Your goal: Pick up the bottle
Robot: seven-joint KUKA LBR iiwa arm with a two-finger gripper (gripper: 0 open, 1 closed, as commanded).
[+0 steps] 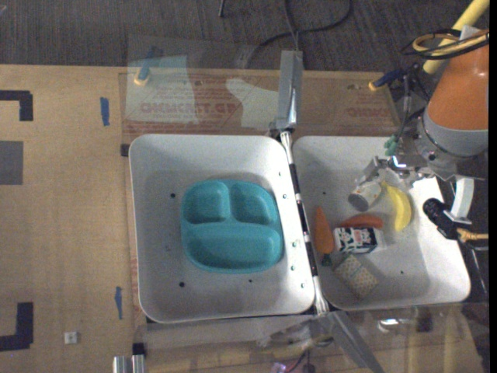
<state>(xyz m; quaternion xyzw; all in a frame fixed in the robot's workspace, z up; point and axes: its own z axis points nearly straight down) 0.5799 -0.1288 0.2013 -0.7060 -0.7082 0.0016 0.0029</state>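
Gripper (390, 162) sits just up-right of the bottle (366, 193), which lies tilted beside the banana (399, 207), long axis toward the gripper; can't tell its opening.

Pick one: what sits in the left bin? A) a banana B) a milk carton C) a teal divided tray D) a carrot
C: the teal divided tray lies alone in the left bin, while the banana, the carrot and the small carton all lie in the right bin.
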